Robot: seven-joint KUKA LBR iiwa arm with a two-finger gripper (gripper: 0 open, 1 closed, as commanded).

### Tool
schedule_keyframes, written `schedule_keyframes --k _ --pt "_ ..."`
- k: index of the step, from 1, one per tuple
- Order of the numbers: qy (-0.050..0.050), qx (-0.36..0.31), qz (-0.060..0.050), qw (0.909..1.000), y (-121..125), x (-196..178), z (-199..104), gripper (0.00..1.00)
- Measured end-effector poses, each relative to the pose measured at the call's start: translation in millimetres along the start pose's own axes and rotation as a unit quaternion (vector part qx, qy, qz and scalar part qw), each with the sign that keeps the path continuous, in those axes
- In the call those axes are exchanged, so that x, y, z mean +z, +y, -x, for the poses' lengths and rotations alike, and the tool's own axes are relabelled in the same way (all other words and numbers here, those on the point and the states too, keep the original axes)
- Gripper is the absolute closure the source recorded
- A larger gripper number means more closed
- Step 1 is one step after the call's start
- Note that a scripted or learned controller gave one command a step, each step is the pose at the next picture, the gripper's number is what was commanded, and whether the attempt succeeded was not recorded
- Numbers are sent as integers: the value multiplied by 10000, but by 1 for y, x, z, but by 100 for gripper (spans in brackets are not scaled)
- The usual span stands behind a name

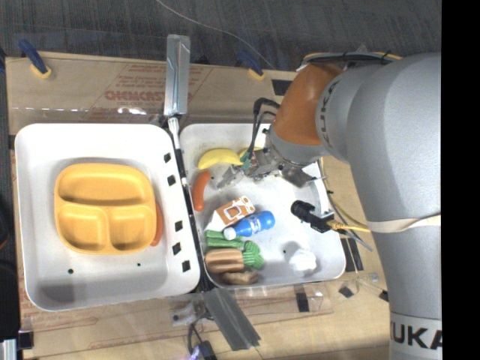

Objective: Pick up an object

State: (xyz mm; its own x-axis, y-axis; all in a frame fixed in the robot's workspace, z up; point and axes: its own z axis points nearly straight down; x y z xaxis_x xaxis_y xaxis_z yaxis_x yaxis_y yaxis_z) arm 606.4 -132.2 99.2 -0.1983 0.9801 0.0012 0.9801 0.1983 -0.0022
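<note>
Gripper (251,167) of the grey robot arm is lowered into the right bin (334,265) just beside a yellow banana (217,157), seemingly lined up to grasp it, though its grip state cannot be told, while a yellow divided tray (105,206) fills the left bin (37,276).

Tool (251,167) low, wrist bent leftward

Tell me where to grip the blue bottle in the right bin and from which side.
Grip the blue bottle across its round body, coming from above. It lies on its side, cap toward the orange-and-white carton, so set the jaws across its narrow width, probably clear of the carton.
</note>
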Motion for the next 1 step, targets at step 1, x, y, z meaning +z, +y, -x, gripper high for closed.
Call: schedule_keyframes --k 1 --pt "1 -1832 1 9831 -26 8 -36 0"
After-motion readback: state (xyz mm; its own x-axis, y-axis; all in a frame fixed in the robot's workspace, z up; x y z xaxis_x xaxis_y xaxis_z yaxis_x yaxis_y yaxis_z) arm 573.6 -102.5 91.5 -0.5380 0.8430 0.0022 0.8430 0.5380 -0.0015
